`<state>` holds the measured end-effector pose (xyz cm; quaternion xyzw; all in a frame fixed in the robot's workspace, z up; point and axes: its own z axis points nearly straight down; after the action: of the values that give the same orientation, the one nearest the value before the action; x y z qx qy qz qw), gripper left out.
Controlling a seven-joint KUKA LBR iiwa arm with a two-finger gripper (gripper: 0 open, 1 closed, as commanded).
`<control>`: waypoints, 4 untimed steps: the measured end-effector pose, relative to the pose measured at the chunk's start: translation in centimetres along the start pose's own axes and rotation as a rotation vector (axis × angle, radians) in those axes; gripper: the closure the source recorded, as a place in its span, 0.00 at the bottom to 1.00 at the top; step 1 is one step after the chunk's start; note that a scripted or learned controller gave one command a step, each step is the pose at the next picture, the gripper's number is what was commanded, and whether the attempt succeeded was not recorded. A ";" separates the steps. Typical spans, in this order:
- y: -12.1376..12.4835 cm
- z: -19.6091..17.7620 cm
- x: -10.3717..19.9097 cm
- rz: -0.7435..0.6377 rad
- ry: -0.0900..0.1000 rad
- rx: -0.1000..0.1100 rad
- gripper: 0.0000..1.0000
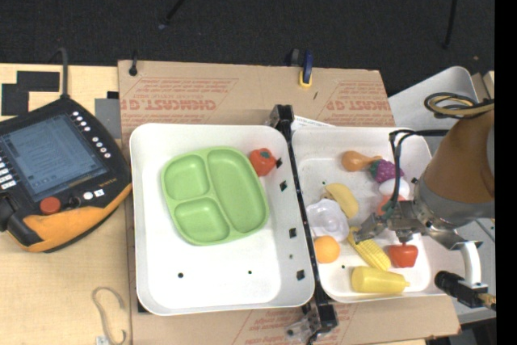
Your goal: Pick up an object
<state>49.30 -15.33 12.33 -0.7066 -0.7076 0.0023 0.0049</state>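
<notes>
Lining the bench (202,93), printed cardboard underlies both white bins (153,254).

I see red print on the cardboard sheet (242,97) under the bins, upside down, reads approx "CHEMCAST GP", twice. Pendant screen (48,153) txt unreadable.

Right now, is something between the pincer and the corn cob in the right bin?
Nothing visible blocks it. The pincer is low in the right bin, just above the corn cob. The red toy and yellow block lie beside the cob, not over it.
</notes>
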 end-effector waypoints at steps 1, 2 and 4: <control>0.0 3.8 0.2 0.000 -0.002 -0.006 0.00; 0.1 2.5 0.0 0.007 -0.002 -0.008 1.00; 0.3 -8.3 0.5 0.001 -0.004 -0.013 1.00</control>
<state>49.66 -14.91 20.59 -0.7070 -0.7072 -0.0008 -0.0009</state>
